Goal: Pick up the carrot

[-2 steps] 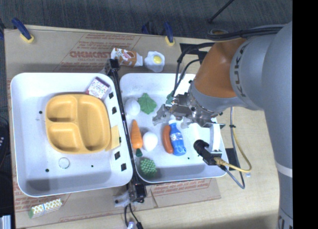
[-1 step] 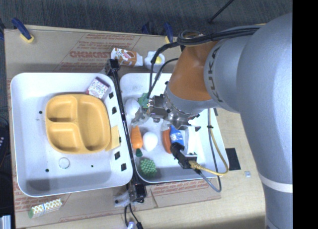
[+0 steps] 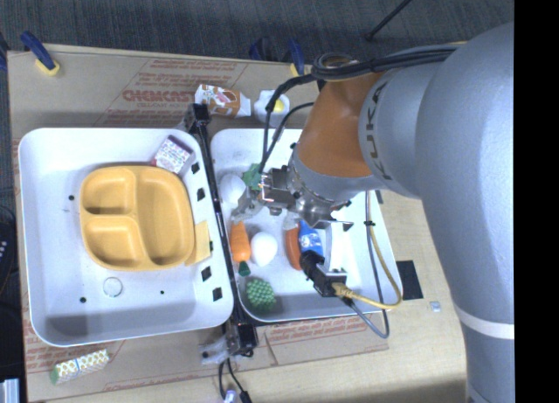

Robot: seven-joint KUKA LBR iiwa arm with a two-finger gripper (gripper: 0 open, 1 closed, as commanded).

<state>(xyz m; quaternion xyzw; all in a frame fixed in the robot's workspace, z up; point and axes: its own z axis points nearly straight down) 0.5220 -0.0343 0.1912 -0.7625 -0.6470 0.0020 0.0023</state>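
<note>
The carrot (image 3: pixel 239 242) is a short orange piece lying against the left wall of the right bin (image 3: pixel 229 143), pointing toward the bin's front. My gripper (image 3: pixel 256 193) hangs over the middle of that bin, just above and slightly right of the carrot's far end, apart from it. The wrist and the orange band of the arm (image 3: pixel 341 135) cover the bin's right half. Nothing is visibly held.
Beside the carrot lie a white egg (image 3: pixel 264 248), a green knobbly ball (image 3: pixel 258 292), a blue packet (image 3: pixel 310 239) and a white round item (image 3: pixel 231 187). The left bin (image 3: pixel 44 218) holds a yellow divided plate (image 3: pixel 138 215) and a small packet (image 3: pixel 173 155). A yellow cable (image 3: pixel 367 298) trails at the front.
</note>
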